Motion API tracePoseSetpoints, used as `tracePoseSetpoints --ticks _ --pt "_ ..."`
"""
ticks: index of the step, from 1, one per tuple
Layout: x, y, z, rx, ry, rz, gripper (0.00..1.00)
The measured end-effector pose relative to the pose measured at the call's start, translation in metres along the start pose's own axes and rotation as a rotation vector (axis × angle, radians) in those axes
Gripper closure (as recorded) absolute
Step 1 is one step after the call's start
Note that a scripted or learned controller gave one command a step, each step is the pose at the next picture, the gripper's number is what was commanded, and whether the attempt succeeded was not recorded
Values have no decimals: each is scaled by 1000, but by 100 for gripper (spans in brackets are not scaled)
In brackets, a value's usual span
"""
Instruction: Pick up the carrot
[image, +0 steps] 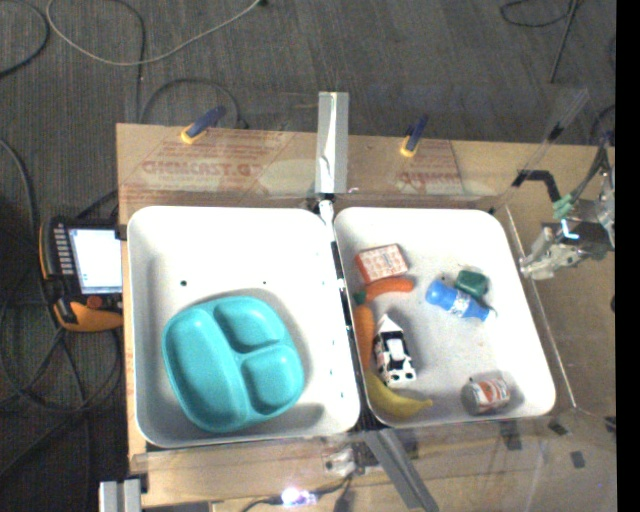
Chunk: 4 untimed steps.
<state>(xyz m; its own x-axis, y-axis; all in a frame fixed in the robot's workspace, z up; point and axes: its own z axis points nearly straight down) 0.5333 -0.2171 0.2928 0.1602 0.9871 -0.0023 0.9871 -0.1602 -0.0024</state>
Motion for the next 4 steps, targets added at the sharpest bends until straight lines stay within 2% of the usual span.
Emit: tracePoseSetpoints --ticks 1,2,3,4 --pt "1 0 -8 3 0 -2 100" --pt "9 -52 89 0 2 -241 100" --pt "74 -57 202 -14 2 -138 100" --pt "138 -72 110 1 2 164 100"
